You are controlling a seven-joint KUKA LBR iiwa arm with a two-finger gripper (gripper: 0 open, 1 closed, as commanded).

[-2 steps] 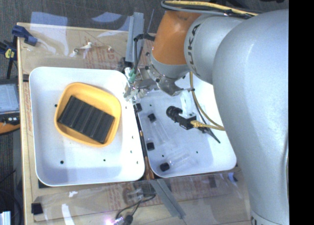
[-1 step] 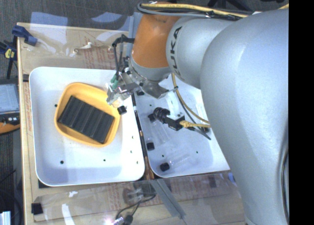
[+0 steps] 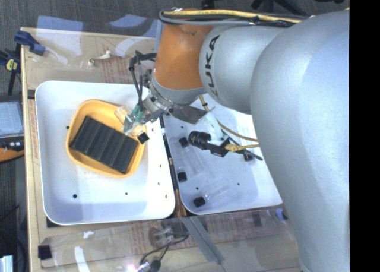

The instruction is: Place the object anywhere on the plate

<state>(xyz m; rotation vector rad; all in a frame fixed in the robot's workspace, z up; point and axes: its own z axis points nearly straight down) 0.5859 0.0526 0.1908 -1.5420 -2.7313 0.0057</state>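
**Placement step: object on plate, grip unclear**

Ribbed black rectangular block (image 3: pixel 104 143) lies flat inside the yellow oval plate (image 3: pixel 78 116), left white bin (image 3: pixel 89 199). Gripper (image 3: pixel 138 121) hovers at the plate's right rim (grip state: can't tell). Lift straight up so nothing drags the block off.

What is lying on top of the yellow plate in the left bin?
A dark ribbed rectangular block lies flat on the yellow plate. The gripper hangs over the plate's right rim, hiding that part.

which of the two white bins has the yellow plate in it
The left bin, farther from the arm's base. The yellow plate lies in it, bearing a dark ribbed block.
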